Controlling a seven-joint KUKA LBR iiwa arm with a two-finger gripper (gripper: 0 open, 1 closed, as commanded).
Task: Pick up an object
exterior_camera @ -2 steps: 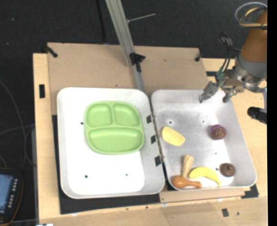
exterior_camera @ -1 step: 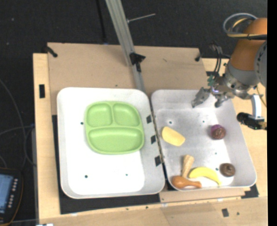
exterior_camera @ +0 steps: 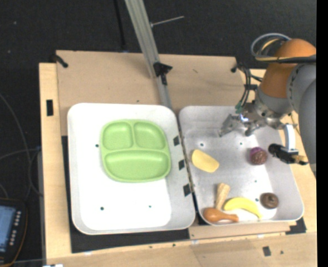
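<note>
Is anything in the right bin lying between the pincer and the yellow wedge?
Nothing visible does. The pincer is over bare floor at the back of the right bin, and the yellow wedge lies apart from the other items, with open floor between them.
</note>
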